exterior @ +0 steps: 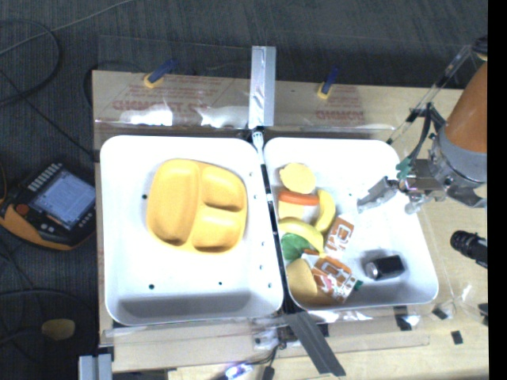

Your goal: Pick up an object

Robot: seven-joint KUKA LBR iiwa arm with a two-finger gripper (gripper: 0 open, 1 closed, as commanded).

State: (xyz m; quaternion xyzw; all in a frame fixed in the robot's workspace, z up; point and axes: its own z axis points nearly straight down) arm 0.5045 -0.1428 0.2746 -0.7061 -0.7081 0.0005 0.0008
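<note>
Your end effector (394,195) sits over the right bin (412,291), upper right part, fingers spread, nothing between them. Pickable items lie left and below it: toy food pile (301,212) against the left wall, snack packets (333,271), black cylinder (385,266) near the front. Left bin (127,291) holds a yellow divided tray (196,204).

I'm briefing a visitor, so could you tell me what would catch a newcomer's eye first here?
The big yellow divided tray in the left bin stands out. Next comes the pile of toy food along the right bin's left side, with the gripper hovering near that bin's right edge.
</note>
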